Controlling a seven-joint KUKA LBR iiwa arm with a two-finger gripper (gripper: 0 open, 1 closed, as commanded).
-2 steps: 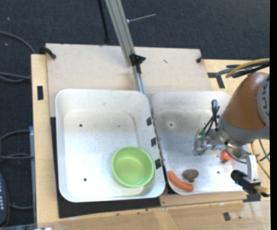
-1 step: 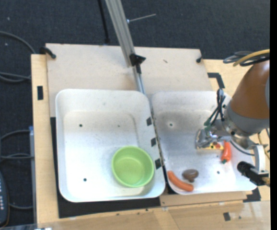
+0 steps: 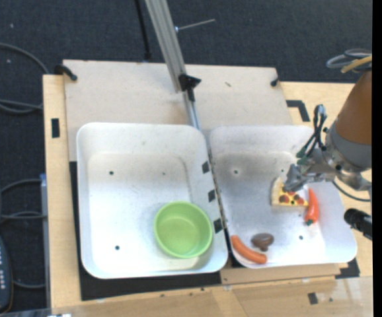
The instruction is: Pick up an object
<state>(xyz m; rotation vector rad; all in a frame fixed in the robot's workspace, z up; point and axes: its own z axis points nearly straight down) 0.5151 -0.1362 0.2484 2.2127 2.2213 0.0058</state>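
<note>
Spanning most of the view was the pale wooden bench (image 3: 131,91), which bore two shallow white plastic bins side by side; the left bin (image 3: 112,157) held a round lime-green plastic bowl (image 3: 183,228), upright near its front right corner, close to the wall shared with its neighbour; the right bin (image 3: 244,157) held the smaller things. A slim silver metal post (image 3: 168,35) slanted down from the top edge and met the bench just behind the gap between the bins. The grey arm with its orange band (image 3: 356,117) reached in from the right, over the right bin's far right side; its two-finger gripper (image 3: 295,180) hung directly above a yellow wedge-shaped toy pizza slice with red spots (image 3: 289,197), touching or very nearly touching its upper edge; whether the pincer was open, closed or gripping the slice could not be told. Just beside the slice, to its right, lay a small red-orange toy pepper (image 3: 312,207); near the bin's front edge lay an orange toy sausage (image 3: 248,250), with a small brown rounded lump (image 3: 263,241) just beside it.
</note>
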